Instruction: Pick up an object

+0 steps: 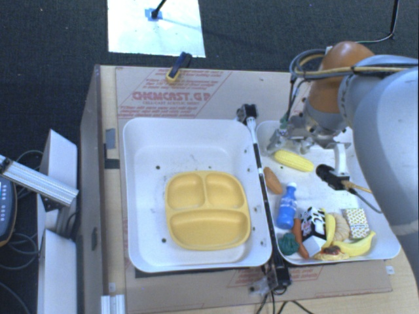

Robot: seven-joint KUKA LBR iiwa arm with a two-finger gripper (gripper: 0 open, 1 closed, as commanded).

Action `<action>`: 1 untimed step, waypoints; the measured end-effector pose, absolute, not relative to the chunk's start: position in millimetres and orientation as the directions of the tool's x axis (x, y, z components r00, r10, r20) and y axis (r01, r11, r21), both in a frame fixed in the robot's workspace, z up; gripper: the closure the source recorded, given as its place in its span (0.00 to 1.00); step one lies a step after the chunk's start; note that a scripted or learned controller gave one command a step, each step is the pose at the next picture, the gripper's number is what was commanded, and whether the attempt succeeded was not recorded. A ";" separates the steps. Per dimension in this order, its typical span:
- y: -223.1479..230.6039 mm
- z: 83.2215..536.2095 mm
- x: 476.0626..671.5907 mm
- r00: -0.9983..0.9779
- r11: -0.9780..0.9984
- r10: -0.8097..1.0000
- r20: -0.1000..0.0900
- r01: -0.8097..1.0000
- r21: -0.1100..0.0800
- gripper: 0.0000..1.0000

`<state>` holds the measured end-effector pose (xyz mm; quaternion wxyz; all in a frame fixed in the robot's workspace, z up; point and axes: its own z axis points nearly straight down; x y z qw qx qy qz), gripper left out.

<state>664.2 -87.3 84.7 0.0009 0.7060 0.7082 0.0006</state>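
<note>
1. End effector (292,139): located over the far end of the right bin (313,190), at the end of the grey arm that enters from the right side of the view. It cannot be told from this angle whether it is apart or together. Nothing is seen clamped in it.

2. Corn cob (293,161): lies on the floor of the right bin, just beside the end effector on its near side. The cob lies flat and at a slant, with its left tip farther from the camera than its right tip. Contact between the cob and the end effector cannot be confirmed.

3. Other contents of the right bin, all nearer the camera than the cob and apart from the end effector:
- an orange-brown oblong piece (273,180) against the left wall;
- a blue bottle (287,207) just below it;
- a black-and-white patterned item (315,222);
- a green item (289,243) in the near left corner;
- a checkered block (357,221);
- a banana (359,245) along the near wall.

4. Left bin (141,150): holds a yellow divided plate (208,209), well apart from the end effector.

5. Both bins rest side by side on the tabletop (141,84).
</note>
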 end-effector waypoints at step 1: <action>-86.9 95.8 665.2 -0.009 0.009 1.000 -0.002 1.000 0.004 1.00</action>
